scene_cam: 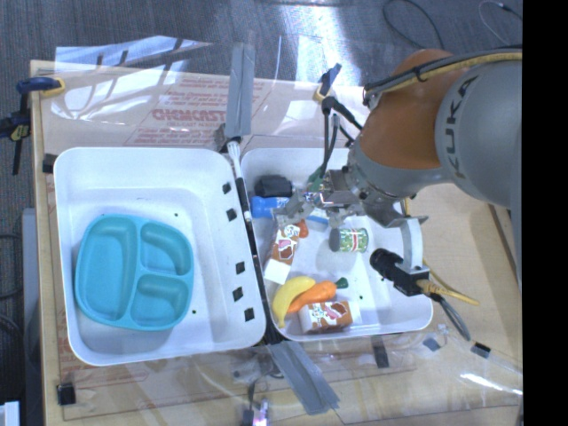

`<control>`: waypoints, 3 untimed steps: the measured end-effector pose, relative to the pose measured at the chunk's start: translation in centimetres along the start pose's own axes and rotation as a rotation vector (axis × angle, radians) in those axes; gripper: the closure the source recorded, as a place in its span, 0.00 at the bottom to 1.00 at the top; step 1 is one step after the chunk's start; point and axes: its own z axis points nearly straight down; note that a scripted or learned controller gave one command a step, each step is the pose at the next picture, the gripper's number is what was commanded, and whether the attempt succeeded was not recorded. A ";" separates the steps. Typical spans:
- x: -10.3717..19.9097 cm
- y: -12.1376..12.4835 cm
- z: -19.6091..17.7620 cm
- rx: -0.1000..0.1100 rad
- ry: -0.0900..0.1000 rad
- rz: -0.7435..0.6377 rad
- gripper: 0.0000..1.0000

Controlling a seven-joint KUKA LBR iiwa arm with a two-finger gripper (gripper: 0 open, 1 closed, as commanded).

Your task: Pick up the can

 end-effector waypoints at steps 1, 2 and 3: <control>-6.8 1.3 1.4 -0.002 -0.002 0.037 0.00; -10.6 0.8 8.6 0.001 0.000 0.068 0.00; -11.8 2.4 13.5 -0.027 -0.009 0.079 0.00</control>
